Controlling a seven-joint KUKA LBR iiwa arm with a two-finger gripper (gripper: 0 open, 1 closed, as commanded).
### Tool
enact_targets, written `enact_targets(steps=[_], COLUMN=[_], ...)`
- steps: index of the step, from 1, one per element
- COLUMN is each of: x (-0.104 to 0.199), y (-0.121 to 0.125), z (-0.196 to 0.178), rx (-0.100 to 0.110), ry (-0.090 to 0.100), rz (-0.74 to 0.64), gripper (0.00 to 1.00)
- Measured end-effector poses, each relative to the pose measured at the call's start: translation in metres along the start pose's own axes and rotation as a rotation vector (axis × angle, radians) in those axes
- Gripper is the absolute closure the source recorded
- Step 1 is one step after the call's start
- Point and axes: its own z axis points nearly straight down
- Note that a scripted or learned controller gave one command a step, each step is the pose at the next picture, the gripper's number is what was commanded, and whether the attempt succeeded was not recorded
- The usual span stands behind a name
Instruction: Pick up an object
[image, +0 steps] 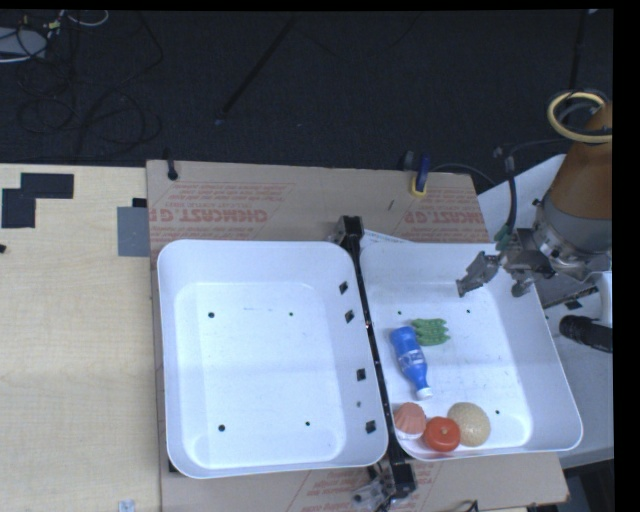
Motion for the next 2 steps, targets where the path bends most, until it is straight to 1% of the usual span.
enact_targets(steps=[1, 2], x=[-0.051, -0.048], y=[-0.053, -0.050], z=[0.004, -0.006], rx=[0.002, 0.000], ry=[-0.002, 0.000], rz=[0.006, 0.001], gripper=[0.00, 1.00])
